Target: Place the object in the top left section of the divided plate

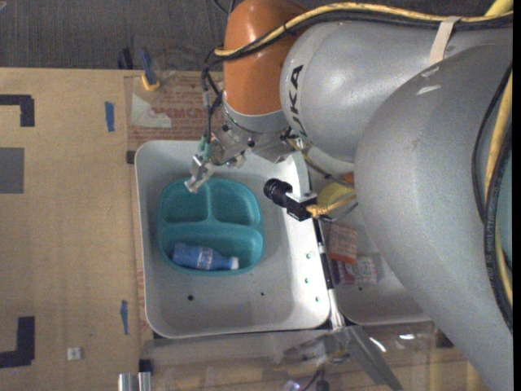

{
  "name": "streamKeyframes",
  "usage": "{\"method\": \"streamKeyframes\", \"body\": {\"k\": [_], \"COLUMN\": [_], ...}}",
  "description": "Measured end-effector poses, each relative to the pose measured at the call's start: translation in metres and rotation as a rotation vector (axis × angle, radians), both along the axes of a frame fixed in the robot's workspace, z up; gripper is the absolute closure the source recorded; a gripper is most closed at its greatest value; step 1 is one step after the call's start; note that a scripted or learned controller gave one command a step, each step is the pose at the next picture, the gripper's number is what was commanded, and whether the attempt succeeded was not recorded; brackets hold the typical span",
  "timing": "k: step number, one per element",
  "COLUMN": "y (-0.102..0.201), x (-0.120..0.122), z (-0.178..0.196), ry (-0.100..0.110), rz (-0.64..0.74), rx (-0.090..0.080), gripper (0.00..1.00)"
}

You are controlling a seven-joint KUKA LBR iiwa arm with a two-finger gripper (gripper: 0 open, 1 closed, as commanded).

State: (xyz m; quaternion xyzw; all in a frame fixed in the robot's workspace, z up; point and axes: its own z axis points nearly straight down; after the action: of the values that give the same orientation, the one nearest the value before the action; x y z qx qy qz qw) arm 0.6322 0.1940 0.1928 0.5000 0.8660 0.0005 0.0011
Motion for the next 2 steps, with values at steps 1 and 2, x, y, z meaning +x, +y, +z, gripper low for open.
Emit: {"method": "streamKeyframes", "body": {"k": [1, 2], "y": [-0.017, 0.004], "x": [-0.072, -0.108], "z": [-0.067, -0.097], "ry": [-0.005, -0.033], "rz": [-0.434, -0.544], "rx": [0.004, 0.014], "gripper": [0.00, 0.00]}}
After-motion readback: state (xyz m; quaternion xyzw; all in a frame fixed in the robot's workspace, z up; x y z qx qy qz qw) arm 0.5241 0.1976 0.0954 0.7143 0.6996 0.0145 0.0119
